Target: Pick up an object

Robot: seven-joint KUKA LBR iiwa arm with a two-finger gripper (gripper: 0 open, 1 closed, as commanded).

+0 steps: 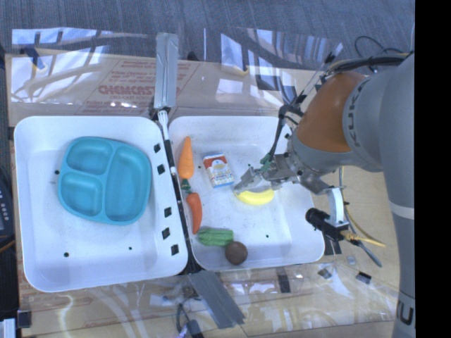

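While the tool (251, 182) hangs, grip state unclear, just above it, the curved yellow banana (256, 198) lies flat

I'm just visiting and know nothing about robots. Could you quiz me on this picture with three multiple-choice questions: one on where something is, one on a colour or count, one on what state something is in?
1. Where does the blue plate lie?
A. in the left bin
B. in the right bin
C. on the floor

2. How many carrots are in the right bin?
A. none
B. two
C. five

3. What is the banana doing?
A. hanging in the air
B. lying on the bin floor
C. resting on the plate

Answers: 1 A, the plate sits alone in the left bin. 2 B, two orange carrots lie along its left wall. 3 B, it lies flat just below the gripper.
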